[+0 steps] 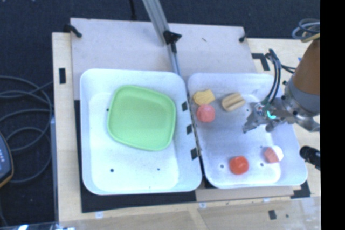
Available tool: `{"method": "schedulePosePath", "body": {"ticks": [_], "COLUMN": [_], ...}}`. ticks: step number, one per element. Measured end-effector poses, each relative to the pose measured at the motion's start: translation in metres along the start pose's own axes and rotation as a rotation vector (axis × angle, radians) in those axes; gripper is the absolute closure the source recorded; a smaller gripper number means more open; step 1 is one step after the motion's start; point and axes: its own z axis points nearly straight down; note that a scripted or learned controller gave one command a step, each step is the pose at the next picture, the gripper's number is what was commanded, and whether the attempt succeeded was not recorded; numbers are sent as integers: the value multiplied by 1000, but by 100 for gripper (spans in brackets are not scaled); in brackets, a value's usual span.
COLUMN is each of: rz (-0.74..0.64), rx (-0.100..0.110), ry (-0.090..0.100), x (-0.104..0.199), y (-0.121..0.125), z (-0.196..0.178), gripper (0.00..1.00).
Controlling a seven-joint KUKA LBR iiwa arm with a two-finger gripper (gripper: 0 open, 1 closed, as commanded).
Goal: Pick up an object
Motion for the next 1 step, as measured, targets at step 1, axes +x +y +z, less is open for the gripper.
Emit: {"method": "schedulePosePath", "body": {"ticks": [1], "rz": [0], "rx": [0], "ry": [0], "x": [0], "y": [0], "z": [0], "gripper": [0]}}
